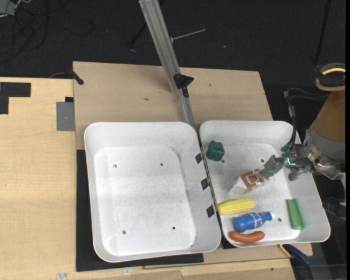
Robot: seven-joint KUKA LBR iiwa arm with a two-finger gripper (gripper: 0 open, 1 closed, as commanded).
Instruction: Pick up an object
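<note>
Arm (332,127): I am seeing it reaching in over the right bin's right wall, its wrist sitting above that rim.
Gripper (270,168): it is hovering over the middle of the right bin, its tip just beside or touching the small carton; I cannot tell how far the fingers are standing apart, nor whether they have hold of anything.
Small carton (249,182): white with a red-brown patch, lying tilted near the centre of the right bin.
Green lump (214,151): sitting close to the right bin's left wall, toward its far corner.
Corn cob (236,206): lying just beside the left wall, nearer the front.
Blue bottle (251,220): lying just in front of the corn cob, white cap pointing right.
Red sausage (247,236): resting against the right bin's front rim.
Green block (294,213): lying near the front right corner, well apart from the others.
Right bin (245,128): I am noting open floor along its far edge.
Left bin (105,134): sharing a wall with the right bin, four black clips showing along that edge.
</note>
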